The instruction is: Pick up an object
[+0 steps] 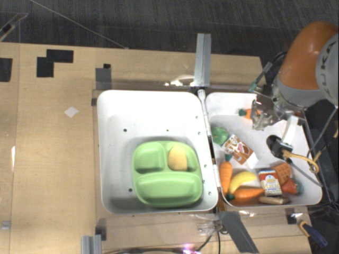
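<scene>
Orange plastic toy carrot point(225, 177) | right white bin point(312, 194), 1 of 2 | light, stiff, slick; grip mid-shaft | gripper point(261, 118) fingers: opening cannot be told.

- Two bins sit side by side on the table point(47, 157): the left bin point(114, 142) and the right bin point(222, 107).
- In the left bin lies a divided tray point(159, 187), toward the near edge.
- A lemon point(178, 157) rests in the tray's far right compartment.
- The right bin holds a carrot point(225, 176), a banana point(241, 180) and a small carton point(270, 183), crowded at its near end.
- The gripper point(260, 115) hangs over the right bin's far end.
</scene>
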Available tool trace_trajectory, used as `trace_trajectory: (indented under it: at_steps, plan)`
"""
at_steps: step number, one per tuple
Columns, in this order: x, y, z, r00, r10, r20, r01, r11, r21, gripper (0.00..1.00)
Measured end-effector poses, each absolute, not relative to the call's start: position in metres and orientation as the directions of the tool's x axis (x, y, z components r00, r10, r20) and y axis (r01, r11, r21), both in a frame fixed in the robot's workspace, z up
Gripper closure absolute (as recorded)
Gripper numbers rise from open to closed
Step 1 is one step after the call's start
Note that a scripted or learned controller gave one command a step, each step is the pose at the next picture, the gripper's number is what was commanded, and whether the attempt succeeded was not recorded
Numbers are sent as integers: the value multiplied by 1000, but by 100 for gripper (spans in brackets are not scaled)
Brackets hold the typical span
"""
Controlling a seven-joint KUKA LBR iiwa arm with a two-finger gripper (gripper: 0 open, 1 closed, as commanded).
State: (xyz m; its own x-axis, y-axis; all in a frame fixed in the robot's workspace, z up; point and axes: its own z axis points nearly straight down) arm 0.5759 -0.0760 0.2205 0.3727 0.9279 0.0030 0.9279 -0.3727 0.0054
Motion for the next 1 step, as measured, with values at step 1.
trace_trajectory:
  at_steps: [1]
  plan:
    - [575, -77, 220, 374, 927, 2, 927, -374, 4, 0]
